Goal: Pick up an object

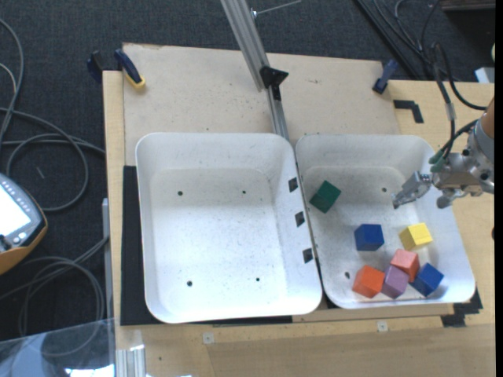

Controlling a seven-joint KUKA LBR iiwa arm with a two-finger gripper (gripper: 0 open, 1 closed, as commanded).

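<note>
Over the right bin's point(440, 210) right edge the gripper point(428, 191) hangs released, grasping nothing. Best drop squarely on the yellow cube point(416, 235) nearby, apart from the crowded front-corner blocks point(397, 277).

Two white bins point(212, 151) point(369, 149) on the table. Seven blocks in all: one green point(324, 196), two blue point(368, 237) point(430, 279), one yellow point(416, 236), one pink point(404, 261), one purple point(394, 281), one orange point(368, 281)
</note>
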